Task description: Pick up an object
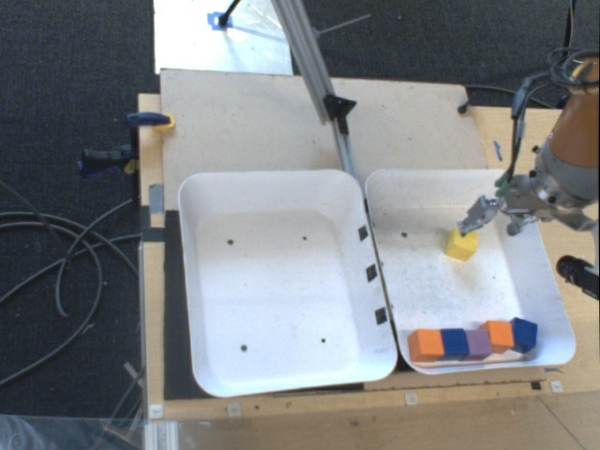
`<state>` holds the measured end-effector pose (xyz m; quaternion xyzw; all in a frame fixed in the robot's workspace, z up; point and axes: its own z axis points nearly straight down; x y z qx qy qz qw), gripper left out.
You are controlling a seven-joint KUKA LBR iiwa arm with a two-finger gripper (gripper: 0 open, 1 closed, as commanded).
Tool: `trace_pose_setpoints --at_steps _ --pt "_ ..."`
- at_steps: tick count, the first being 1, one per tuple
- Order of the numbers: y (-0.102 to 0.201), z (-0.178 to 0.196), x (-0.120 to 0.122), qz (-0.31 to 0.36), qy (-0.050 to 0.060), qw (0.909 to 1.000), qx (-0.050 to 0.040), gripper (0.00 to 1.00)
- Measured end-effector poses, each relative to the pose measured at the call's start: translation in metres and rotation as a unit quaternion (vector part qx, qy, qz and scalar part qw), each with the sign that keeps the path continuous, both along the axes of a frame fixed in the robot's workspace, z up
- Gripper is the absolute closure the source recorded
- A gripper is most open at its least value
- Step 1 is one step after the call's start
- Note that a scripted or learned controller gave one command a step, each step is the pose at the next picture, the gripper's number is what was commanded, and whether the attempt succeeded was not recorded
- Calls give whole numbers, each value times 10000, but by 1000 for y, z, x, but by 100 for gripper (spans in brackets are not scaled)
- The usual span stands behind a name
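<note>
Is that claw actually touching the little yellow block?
Cannot tell. The camera view shows the claw right above the yellow block, overlapping it, with neither contact nor gap plain.

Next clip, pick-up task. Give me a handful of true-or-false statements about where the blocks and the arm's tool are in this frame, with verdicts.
1. The yellow block lies in the right bin. True.
2. The left bin holds the row of coloured blocks. False: the row, from the orange block to the blue block, sits along the near edge of the right bin.
3. The tool is right above the yellow block. True.
4. The arm reaches over the left bin. False: it comes in from the right and is over the right bin.
5. The yellow block is part of the row. False: it lies apart, farther back in the bin.
</note>
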<state>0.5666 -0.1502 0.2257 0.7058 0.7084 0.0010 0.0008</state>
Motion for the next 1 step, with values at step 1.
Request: trace_pose_setpoints --at_steps 1 --pt "-61 -86 44 -23 22 10000 -14 0"
